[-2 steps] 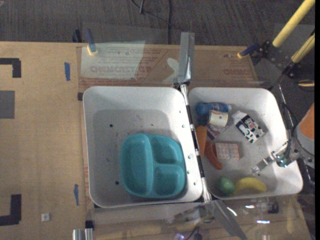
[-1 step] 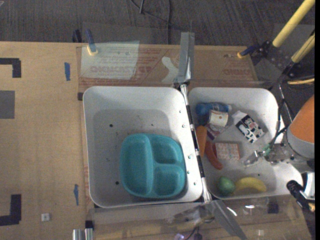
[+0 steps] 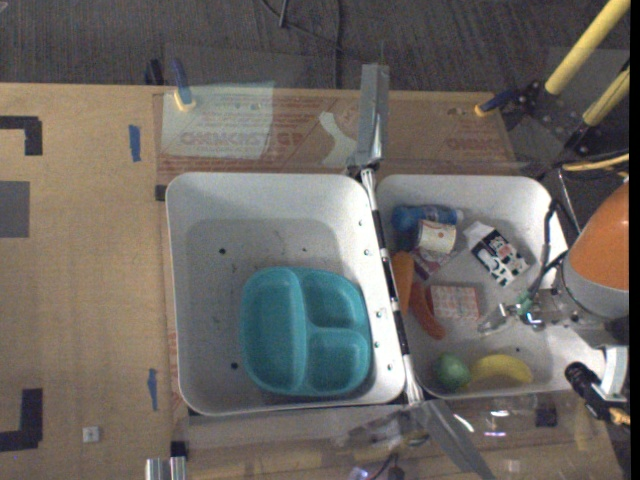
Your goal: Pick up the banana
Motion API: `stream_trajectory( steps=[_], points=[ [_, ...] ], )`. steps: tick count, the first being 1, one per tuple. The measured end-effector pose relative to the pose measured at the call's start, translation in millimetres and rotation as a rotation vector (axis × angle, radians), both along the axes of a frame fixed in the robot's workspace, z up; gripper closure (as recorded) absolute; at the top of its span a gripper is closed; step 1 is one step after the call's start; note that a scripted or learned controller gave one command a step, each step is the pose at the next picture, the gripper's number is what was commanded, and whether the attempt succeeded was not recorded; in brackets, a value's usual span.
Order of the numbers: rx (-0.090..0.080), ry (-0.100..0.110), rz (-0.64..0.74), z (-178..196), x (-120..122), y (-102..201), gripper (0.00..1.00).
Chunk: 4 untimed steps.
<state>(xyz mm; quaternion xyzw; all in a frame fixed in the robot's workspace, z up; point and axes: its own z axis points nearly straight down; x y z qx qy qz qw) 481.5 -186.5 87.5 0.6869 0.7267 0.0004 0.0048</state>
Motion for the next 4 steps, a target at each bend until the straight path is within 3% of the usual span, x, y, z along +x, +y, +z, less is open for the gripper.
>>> stream_trajectory(
  steps=[1,2,3,4],
  points=[
    [0.002,0.005,0.309,0,-1,-11,0.0],
    [-0.006,-0.003,0.305,10,2,-15,1.0],
    [-0.006,-0.003,0.305,10,2,-15,0.0],
    [-0.006,-0.004,0.303,19,2,-16,1.0]
  ],
)
